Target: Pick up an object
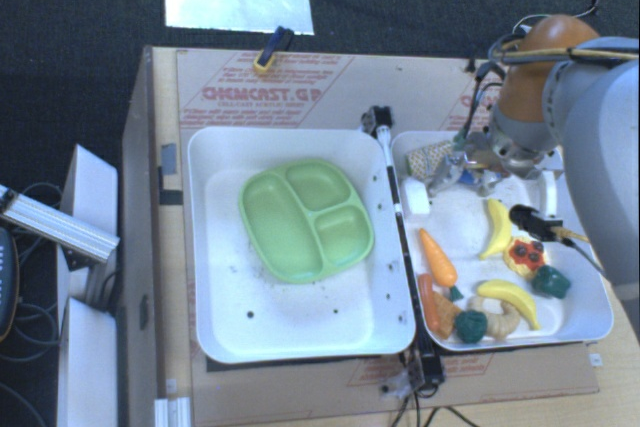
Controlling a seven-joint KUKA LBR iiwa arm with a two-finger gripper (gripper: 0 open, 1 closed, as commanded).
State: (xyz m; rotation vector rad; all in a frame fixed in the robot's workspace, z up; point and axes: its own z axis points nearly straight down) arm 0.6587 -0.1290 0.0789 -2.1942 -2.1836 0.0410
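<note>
Arm: reaches in from the right, orange band above the wrist, end effector (pixel 452 170) low over the back of the right bin (pixel 600 320).
End effector state: can't tell how far open it is or whether it has hold of anything; tip is blurred against the bin wall.
Task things: toy food in the right bin. Carrot (pixel 437 257) near the divider, two bananas, one upright (pixel 496 227) and one lying at the front (pixel 509 300), broccoli bit (pixel 471 324), a red-yellow piece (pixel 525 255), a dark green piece (pixel 551 282).
Nearest to tip: a speckled pale item (pixel 428 157) at the bin's back corner and a small white block (pixel 416 196) just beside the divider; prob. the target, judging by position.
Left bin (pixel 215 315): holds a green divided plate (pixel 305 219), well apart from the arm.
How to do it well: come straight down, centre the item, keep off the bin wall and divider, close fully before lifting, lift slow and vertical.
Risk: the corner spot leaves little room; a nudge may push the item against the wall.
Counter (pixel 190 95): brown sheet under both bins.
</note>
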